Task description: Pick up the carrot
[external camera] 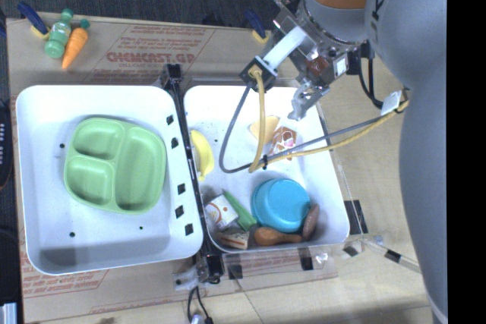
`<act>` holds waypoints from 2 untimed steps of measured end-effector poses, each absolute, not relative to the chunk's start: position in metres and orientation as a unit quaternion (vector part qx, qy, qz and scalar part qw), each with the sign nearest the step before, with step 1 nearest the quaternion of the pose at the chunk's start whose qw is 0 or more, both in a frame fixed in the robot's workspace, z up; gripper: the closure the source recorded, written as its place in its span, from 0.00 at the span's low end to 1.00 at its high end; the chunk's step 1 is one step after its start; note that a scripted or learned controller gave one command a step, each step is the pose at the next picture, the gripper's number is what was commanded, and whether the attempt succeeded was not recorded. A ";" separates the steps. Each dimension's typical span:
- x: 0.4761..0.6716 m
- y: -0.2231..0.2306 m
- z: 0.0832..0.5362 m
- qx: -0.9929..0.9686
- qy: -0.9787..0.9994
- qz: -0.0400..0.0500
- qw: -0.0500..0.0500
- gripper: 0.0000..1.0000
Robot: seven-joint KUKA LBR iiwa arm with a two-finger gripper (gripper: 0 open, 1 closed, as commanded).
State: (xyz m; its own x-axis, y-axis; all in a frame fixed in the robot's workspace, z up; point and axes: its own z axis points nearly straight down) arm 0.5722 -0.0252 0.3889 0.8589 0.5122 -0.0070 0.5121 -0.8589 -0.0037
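Here the carrot [74, 46] lies outside both bins, on the brown board [152, 49] at about ten o'clock in the view, just beside a small green bottle [57, 38] that sits on its nine o'clock side; whether the two touch I cannot tell. The gripper [304, 99] hangs over the far edge of the right bin [334, 197], at about one o'clock — well apart from the carrot. Nothing shows between its fingers, and whether they are spread or closed I cannot tell from this slant.

The left bin [34, 186] holds a green divided plate [115, 163] near its middle. In the right bin a blue bowl [281, 203] sits toward five o'clock, with a brown sausage-like piece [277, 237] against its near side. A yellow banana [201, 152] lies along the bin's nine o'clock wall, and a small printed carton [220, 212] rests near the seven o'clock corner. Cables [235, 125] loop down from the wrist across the right bin — one grey, one yellowish.
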 end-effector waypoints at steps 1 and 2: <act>0.594 0.019 0.320 -0.993 -0.116 0.006 -0.001 0.00; 0.634 0.076 0.256 -0.994 -0.107 0.007 0.000 0.00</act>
